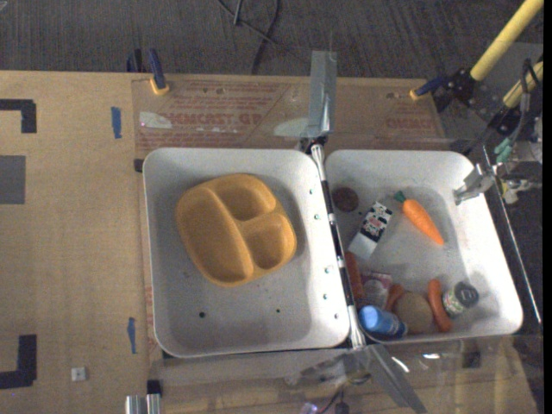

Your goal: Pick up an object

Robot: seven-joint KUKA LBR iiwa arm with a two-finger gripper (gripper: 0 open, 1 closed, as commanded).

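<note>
The right bin point(483, 231) holds several small objects. An orange carrot point(423, 220) lies near its middle, beside a white carton point(373, 228) and a brown disc point(346, 199). Along the near edge sit a blue-capped bottle point(379, 320), a brown potato-like lump point(417, 311), a red piece point(438, 304) and a small can point(460, 298). My gripper point(473, 186) hangs at the bin's far right edge, above and to the right of the carrot, touching none of the objects. Nothing shows between its tips.
The left bin point(172, 300) carries a yellow divided plate point(235, 228). A metal bracket point(321, 93) stands at the back between the bins. A yellow pole point(509, 28) and cables crowd the top right by the arm.
</note>
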